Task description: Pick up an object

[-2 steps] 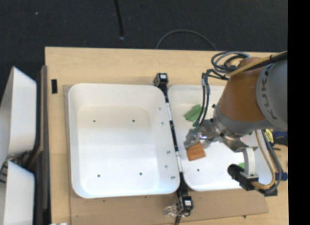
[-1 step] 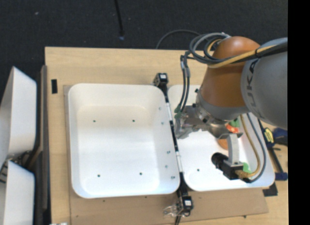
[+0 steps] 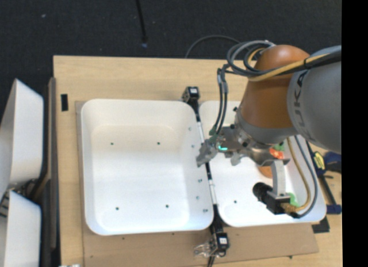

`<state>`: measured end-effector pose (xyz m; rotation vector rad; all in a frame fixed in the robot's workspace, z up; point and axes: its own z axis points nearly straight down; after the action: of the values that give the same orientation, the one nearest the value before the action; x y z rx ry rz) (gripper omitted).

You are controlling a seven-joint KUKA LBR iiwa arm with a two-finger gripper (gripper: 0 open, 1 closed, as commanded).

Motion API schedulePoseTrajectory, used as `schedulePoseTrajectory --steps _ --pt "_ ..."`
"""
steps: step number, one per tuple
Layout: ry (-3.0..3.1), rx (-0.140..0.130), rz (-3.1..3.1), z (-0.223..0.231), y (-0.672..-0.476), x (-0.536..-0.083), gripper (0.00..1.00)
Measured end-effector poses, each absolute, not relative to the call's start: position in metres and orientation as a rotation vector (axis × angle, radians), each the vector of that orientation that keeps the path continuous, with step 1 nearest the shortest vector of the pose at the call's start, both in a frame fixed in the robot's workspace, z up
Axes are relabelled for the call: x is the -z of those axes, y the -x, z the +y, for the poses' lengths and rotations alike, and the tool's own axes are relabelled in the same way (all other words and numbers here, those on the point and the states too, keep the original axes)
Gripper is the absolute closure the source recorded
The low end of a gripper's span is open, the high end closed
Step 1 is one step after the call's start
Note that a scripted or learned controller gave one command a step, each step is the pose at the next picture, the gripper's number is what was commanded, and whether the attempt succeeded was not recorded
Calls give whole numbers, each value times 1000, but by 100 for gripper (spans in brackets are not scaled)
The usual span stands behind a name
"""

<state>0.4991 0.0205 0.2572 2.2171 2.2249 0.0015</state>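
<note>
My two-finger gripper [image 3: 233, 151], under the grey wrist with its orange band, hangs over the right-hand shallow white bin [image 3: 241, 217], close to that bin's left wall. Whether it is open or closed, I cannot tell. A small orange and green object [image 3: 277, 152], partly hidden, lies just to its right in the same bin. The left-hand shallow white bin [image 3: 138, 168] adjoins. Both rest on a pale wooden bench [image 3: 126, 76].
</note>
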Motion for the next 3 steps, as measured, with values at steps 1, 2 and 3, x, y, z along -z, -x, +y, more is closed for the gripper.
schedulePoseTrajectory --steps 1,2,3 --pt "-2227 4 2212 -50 -500 -247 0" --pt "-2225 4 2211 -135 -541 -205 0" --pt "-2216 2 2225 -112 -600 -136 0"
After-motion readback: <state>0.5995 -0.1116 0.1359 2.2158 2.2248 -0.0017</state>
